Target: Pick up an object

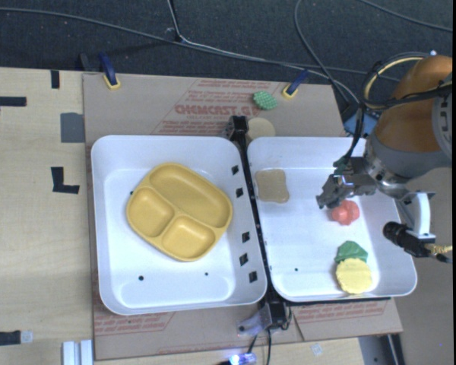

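Camera view: claw (330, 197) just left of red object (346, 213).

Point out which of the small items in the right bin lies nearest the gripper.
The small red rounded item, directly beside the gripper. The tan flat piece lies farther left, and the green piece and yellow round piece lie lower down.

bins (106, 204): smooth glossy white plastic
tray (179, 211): matt yellow plastic
surface (30, 204): pale wood, brown cardboard sheet (205, 105)

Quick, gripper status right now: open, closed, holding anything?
Gripper: cannot be told. It sits in the right bin, right beside the red object, with nothing visibly held.
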Controlling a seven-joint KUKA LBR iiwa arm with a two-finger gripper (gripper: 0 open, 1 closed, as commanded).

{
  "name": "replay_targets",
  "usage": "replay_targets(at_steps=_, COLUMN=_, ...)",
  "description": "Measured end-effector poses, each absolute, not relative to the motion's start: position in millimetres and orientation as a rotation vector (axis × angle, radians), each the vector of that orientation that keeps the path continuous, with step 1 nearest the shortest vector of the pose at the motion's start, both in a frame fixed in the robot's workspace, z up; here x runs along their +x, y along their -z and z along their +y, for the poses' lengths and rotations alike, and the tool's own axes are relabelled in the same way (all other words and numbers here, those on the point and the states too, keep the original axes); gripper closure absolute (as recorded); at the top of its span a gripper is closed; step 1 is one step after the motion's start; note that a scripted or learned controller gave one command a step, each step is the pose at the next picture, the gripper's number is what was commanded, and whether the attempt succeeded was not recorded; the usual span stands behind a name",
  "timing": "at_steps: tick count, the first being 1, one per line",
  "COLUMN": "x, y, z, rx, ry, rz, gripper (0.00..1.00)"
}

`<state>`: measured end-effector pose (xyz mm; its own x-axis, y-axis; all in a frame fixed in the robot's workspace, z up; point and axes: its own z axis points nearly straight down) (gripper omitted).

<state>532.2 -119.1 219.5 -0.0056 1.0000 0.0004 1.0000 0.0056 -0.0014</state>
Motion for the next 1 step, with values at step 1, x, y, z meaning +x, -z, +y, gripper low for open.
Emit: replay_targets(at_steps=1, x=551.9, y=-212.8, z=-70.7, rx=-2.213, ry=-0.001, rz=-2.227, gripper=1.0)
